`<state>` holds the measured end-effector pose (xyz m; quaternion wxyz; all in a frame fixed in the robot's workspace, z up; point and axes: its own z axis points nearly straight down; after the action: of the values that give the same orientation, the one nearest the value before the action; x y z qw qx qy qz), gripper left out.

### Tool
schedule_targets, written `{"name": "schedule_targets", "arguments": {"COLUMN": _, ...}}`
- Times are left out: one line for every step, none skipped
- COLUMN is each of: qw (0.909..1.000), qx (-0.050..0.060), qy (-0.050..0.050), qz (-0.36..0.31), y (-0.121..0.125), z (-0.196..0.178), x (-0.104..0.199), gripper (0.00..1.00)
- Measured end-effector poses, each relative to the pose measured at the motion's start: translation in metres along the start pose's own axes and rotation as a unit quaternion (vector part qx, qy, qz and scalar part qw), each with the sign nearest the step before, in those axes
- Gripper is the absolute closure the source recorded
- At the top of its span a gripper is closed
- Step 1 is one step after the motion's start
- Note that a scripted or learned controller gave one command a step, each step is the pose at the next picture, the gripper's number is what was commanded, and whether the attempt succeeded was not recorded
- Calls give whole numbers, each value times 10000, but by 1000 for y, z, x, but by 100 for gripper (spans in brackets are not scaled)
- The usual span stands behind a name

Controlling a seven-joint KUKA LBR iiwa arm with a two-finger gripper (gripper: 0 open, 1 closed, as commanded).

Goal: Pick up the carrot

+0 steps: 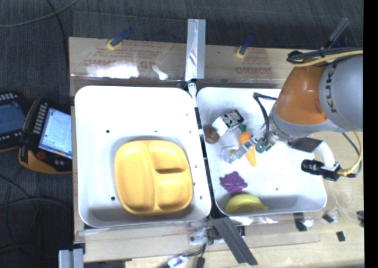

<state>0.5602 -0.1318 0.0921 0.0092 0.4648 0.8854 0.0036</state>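
Landmark for everything here: the right bin [319,199] on the worktop [147,60].

Carrot [249,150] sitting near the middle of that bin, orange, tilted, tip pointing down toward the bin's near wall. End effector [258,143] right up against the carrot's upper right side, reaching in from the bin's right half under the grey arm [348,92] with the orange band [301,98]. Can't tell whether the fingers are open or closed, too small and cluttered at that spot. Looks like touching the carrot, but honestly hard to call at this angle.

Also in the right bin: a small white-and-dark box-like thing [229,120] toward the far left corner, a brown round thing [211,136] hugging the left wall, something clear or shiny [231,153] just left of the carrot, a purple toy [234,182] closer to the near wall, and a yellow banana [244,203] right at the near wall.

Left of the right bin, touching side by side: the other white bin [94,113] holding a yellow divided tray [153,175].
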Motion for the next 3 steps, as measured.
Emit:
{"name": "schedule_targets", "arguments": {"qw": 9998, "qx": 15, "qy": 40, "qz": 188, "y": 21, "z": 1, "x": -25, "gripper": 0}}
{"name": "schedule_targets", "arguments": {"qw": 9998, "qx": -14, "qy": 45, "qz": 181, "y": 24, "z": -10, "x": -24, "gripper": 100}}
{"name": "schedule_targets", "arguments": {"qw": 9993, "qx": 1, "qy": -33, "qz": -360, "y": 6, "z": -9, "x": -9, "gripper": 100}}
